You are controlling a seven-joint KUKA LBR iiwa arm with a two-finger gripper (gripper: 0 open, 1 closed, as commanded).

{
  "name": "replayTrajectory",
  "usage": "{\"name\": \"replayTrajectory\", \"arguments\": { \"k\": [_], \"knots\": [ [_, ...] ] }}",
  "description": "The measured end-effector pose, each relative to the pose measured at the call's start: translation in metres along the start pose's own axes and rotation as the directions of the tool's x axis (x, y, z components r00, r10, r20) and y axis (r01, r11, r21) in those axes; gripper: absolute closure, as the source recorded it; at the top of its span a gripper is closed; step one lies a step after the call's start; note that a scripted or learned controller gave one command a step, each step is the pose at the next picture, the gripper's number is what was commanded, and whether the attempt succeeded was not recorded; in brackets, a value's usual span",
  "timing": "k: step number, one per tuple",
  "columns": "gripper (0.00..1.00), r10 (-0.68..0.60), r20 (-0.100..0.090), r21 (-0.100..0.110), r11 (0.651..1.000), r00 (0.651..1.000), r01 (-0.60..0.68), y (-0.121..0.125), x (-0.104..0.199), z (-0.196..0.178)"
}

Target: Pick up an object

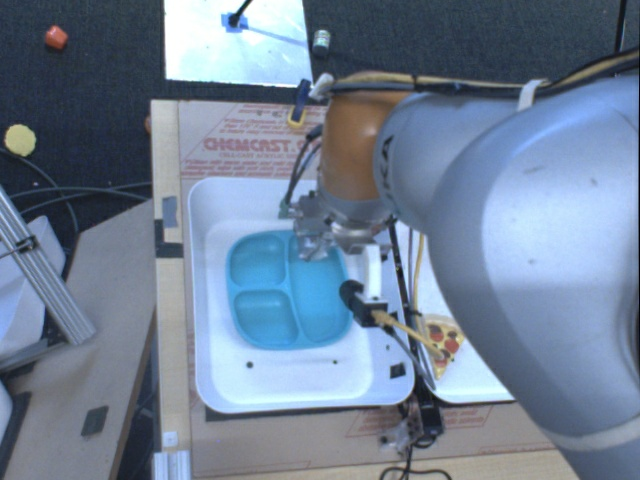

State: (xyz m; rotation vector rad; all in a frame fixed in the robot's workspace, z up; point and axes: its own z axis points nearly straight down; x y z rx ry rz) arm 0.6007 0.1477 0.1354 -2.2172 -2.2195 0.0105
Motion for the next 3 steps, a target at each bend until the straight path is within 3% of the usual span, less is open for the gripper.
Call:
{"name": "replayTrajectory", "arguments": {
  "k": [1,2,3],
  "knots": [
    [1.0,0.003,-0.001,-0.012,1.0,1.0,-0.003,0.051,-0.036,0.007],
    [1.0,-0.002,-0.003,-0.012,1.0,1.0,0.002,0.049,-0.033,-0.004],
    [1.0,-0.007,-0.007,-0.016,1.0,1.0,0.007,-0.014,0.0,-0.109]
  ]
}}
